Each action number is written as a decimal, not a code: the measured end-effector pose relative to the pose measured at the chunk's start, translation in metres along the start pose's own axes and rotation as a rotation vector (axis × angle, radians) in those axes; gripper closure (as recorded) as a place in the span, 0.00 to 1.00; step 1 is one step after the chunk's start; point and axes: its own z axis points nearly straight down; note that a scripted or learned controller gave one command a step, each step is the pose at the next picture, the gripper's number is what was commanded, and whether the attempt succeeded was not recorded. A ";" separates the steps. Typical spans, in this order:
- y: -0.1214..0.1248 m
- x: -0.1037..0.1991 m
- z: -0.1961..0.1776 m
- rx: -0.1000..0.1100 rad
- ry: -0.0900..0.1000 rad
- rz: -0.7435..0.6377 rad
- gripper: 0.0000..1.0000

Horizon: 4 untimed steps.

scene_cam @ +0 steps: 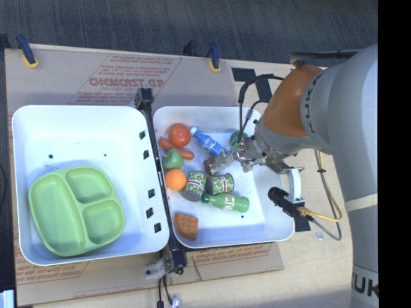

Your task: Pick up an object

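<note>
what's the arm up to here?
The arm's gripper is down in the right bin, over a pile of toy food: tomato, blue bottle, orange, green bottle. No clear grasp is visible. The left bin holds a green divided plate.

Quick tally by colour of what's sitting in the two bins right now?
Green: 3 – divided plate, bottle, pear-like fruit
Orange or red: 3 – tomato, orange ball, carrot-like piece
Blue: 1 – bottle
Brown: 1 – waffle
Patterned cans: 2
Total: 10
</note>
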 end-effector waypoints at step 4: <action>0.014 0.101 -0.077 -0.003 0.002 -0.006 1.00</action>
